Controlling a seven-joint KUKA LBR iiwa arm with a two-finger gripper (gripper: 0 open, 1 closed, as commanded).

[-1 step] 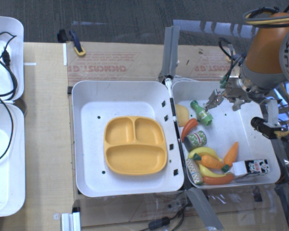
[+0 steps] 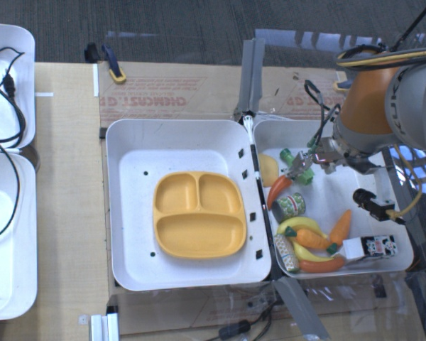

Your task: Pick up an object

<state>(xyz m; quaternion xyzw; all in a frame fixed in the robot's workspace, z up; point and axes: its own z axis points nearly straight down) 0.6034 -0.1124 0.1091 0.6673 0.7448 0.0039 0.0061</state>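
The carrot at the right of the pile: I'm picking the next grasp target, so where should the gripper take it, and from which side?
Judging from the view, grip the carrot mid-body, coming from above. It lies tilted with its upper end free, while its green end sits low beside the banana and the white carton, so closing the fingers across its width looks cleanest.

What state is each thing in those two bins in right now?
Yellow divided plate: flat in the left bin, nothing on it.
Banana: lying in the right bin, among other toys.
Carrots: lying loose near the banana.
Milk carton: on its side.
Gripper: low over the right bin, at a green toy; grasp unclear.
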